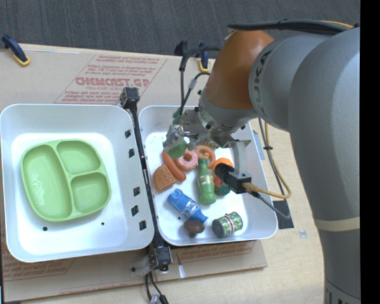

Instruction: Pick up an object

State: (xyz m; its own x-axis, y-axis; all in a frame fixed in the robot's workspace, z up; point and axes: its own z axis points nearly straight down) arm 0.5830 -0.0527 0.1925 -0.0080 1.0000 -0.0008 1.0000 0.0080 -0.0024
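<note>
The right bin [261, 202] holds a heap of toy items: a green bottle [206, 182], a blue can [183, 204], a green tin [227, 223], a brown ball [194, 227], a waffle piece [164, 178], an orange sausage [173, 165], a pink donut [189, 159] and an orange ring [206, 153]. My gripper [180, 138] is low in the back of this bin, just above a small green item [175, 149] next to the donut. The wrist hides much of the gripper.
The left bin [12, 233] holds a light green divided plate [66, 179]. A black divider with clips [139, 170] runs between the bins. The grey arm with its orange band [240, 62] covers the right bin's back right corner. A yellow cable [269, 194] lies along the right rim.
</note>
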